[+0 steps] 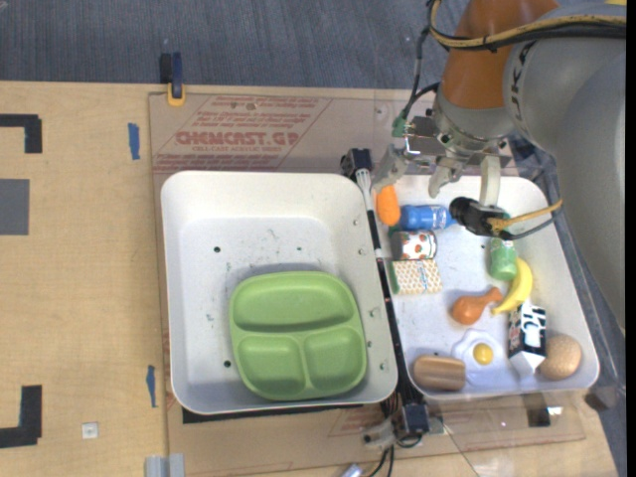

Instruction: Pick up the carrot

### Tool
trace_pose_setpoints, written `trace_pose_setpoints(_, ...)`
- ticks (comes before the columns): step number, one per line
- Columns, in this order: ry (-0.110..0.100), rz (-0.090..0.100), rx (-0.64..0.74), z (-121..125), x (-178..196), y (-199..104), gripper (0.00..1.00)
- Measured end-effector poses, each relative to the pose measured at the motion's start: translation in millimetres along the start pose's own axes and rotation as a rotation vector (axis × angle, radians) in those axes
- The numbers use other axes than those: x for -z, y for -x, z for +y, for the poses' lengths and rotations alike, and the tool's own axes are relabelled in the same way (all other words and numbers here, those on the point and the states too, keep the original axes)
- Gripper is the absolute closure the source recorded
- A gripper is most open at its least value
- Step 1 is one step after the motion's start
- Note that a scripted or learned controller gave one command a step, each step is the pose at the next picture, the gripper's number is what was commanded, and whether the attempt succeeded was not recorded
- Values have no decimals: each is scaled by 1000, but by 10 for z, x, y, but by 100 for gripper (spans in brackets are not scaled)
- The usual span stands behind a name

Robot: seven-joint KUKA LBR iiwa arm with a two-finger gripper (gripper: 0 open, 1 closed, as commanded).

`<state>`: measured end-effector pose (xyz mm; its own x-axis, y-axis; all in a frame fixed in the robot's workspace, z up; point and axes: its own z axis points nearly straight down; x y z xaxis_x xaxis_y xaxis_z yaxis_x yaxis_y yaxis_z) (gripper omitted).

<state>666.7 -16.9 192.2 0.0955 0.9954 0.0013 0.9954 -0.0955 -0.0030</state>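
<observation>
The carrot (388,207) is a short orange piece lying at the back left of the right bin (581,311), tight against the wall it shares with the left bin. My gripper (443,180) hangs over the back of the right bin, a little right of the carrot and higher than it, just behind a blue can (423,217). Nothing hangs beneath the gripper, and it stands apart from the carrot.
The right bin also holds a red-and-white pack (418,246), a cracker box (417,278), a green pepper (502,261), a banana (518,287), an orange drumstick (471,309), a fried egg (482,351), a bread roll (439,371), a black-and-white carton (532,330) and a brown egg (559,356). A green divided plate (296,334) lies in the left bin (199,266).
</observation>
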Motion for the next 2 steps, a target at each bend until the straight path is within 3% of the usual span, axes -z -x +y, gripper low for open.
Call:
trace_pose_setpoints(1,-8,-5,-91,61,-515,907,0)
trace_pose_setpoints(2,7,3,-134,8,-49,-77,0)
